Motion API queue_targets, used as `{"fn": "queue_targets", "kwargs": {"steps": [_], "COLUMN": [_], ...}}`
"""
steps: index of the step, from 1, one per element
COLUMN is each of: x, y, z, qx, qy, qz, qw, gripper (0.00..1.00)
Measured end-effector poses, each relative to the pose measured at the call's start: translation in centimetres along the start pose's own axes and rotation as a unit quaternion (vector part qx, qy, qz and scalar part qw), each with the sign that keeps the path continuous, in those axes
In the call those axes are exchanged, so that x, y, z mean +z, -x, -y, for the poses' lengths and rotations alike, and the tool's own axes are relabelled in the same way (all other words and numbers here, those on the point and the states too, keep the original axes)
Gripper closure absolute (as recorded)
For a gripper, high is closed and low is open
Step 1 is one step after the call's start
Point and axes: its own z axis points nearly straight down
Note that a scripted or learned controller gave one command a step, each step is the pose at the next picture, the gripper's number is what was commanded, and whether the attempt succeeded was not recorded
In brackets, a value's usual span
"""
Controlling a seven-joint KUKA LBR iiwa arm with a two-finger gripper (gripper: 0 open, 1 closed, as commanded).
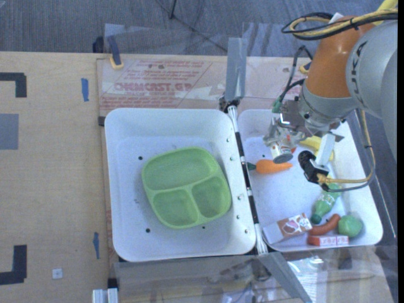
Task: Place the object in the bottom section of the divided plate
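Claw (282,145) low in right bin (278,216), just above carrot (273,166); opening and grip impossible to tell. Divided plate (186,187) well apart in left bin (123,144). Risk: carrot slipping free, or snagging on ridge between bins.

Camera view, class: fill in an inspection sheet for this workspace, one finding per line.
Surface: two white bins, left bin, right bin.
Job's things: green divided plate in the left bin; orange carrot in the right bin.
Clutter: green bottle, red sausage, green ball, small carton in the right bin's near corner.
Grippers: pincer low over the right bin, above the carrot.
Cables: yellow and black leads on the arm.
Surroundings: wooden bench, grey floor.
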Motion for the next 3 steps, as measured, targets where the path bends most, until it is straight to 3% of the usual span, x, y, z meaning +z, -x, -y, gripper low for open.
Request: {"fn": "queue_targets", "kwargs": {"steps": [1,2,3], "x": [-2.0,-3.4,-9.8], "y": [-6.4,-13.7,-13.9], "z": [3.2,4.2,4.8], "qx": [-0.104,-0.047,-0.077], "qy": [-0.001,0.001,0.001], "qz": [-0.001,-0.001,-0.001], "qw": [0.9946,0.9989,0.9970], "gripper": [1.00,1.00,1.00]}}
